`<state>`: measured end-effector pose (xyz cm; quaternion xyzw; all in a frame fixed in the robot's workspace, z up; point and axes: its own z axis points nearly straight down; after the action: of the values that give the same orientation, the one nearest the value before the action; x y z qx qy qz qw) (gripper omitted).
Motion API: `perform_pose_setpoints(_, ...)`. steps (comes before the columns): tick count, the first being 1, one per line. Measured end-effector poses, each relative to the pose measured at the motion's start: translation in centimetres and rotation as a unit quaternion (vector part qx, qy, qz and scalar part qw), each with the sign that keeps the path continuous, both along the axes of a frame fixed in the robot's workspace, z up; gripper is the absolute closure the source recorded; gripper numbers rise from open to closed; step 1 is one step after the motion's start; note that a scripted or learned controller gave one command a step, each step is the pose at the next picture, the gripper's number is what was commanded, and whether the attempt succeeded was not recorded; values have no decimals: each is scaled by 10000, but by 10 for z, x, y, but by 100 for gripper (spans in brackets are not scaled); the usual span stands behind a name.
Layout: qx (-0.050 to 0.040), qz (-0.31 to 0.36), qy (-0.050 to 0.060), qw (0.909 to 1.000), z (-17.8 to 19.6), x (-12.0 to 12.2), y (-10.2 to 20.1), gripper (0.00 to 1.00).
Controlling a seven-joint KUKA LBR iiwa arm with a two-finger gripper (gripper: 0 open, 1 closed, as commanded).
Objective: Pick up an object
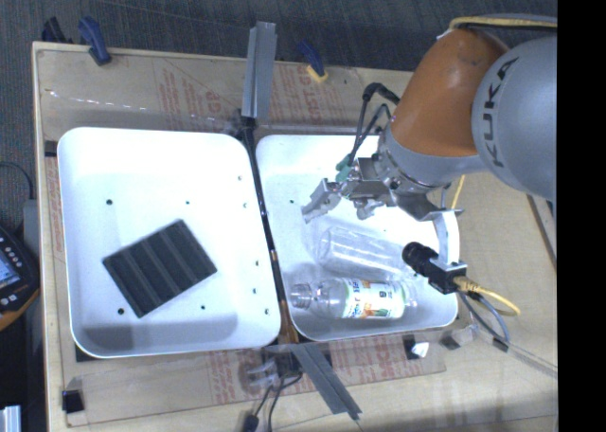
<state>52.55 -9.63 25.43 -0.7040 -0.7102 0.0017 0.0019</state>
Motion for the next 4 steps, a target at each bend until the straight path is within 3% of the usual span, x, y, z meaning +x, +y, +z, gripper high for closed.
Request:
perform_pose_setpoints(1,-2,-494,-1,9988,-85,-10,-63,0)
perform_pose_setpoints(3,2,253,-75,9997,-118,-44,-104,0)
perform_pose_setpoints(4,-133,767,-274,9966,-136,12,-94,0)
